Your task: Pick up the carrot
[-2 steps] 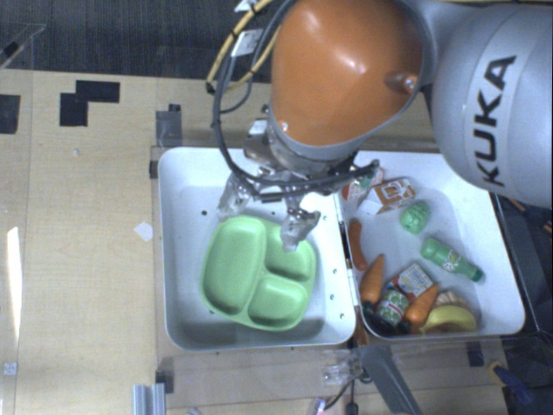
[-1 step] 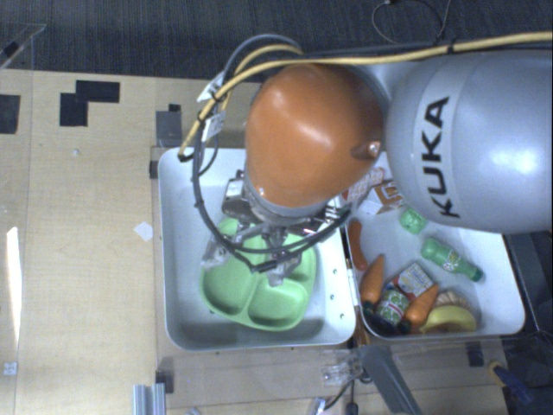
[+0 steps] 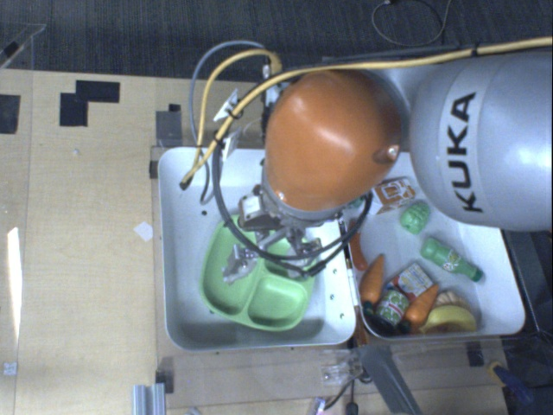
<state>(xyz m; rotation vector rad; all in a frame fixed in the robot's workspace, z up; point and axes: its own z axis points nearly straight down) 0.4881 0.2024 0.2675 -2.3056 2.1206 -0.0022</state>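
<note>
Bright, even overhead light; soft glare on the orange band (image 3: 333, 137); slightly blurred overall.

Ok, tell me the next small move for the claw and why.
Probably shift the claw toward the right bin. It hangs over the green divided tray in the left bin, while both carrots, one by the divider and another beside the banana, lie in the right bin among other items. Nothing orange sits under the claw.
</note>
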